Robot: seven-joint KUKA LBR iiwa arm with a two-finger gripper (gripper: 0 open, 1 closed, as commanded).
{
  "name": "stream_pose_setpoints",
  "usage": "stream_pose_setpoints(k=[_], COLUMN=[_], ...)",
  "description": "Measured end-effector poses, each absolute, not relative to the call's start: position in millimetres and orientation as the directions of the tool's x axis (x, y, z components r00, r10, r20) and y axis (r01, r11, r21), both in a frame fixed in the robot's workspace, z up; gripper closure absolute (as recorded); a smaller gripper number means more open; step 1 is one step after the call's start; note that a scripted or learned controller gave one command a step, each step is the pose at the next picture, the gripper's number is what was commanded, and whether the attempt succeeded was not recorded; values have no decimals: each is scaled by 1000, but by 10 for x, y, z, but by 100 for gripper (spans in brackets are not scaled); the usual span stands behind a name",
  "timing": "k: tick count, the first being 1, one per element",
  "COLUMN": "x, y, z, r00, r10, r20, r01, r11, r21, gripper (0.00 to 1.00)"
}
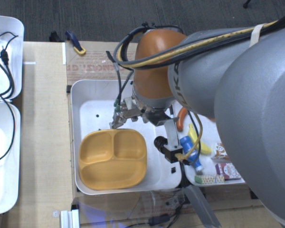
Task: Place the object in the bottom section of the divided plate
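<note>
Resting in the left half of 1 shallow white plastic bin (pixel 80 127) is 1 mustard-yellow divided plate (pixel 113 158) with 3 sections, its long axis running left to right. The gripper (pixel 118 120) hangs just above the plate's upper rim; whether its jaws are spread or pressed together cannot be told. 1 orange carrot-shaped piece (pixel 181 118), 1 yellow banana-shaped piece (pixel 199 141) and 1 blue bottle (pixel 191 156) lie right of the plate.

Smooth matt plastic divided plate (pixel 113 159)
</note>
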State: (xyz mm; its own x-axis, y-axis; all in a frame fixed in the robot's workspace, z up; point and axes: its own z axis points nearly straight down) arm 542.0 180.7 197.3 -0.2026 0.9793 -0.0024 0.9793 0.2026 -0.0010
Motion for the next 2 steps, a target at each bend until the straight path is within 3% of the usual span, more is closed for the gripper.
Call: stream_pose_setpoints(k=[1, 2], x=[5435, 5002], y=[1783, 1678], z=[2057, 2443], r00=[-198, -362], r10=[980, 932], r20=[-5, -2], r01=[980, 932], r11=[198, 363], r21=[0, 4], gripper=[100, 100])
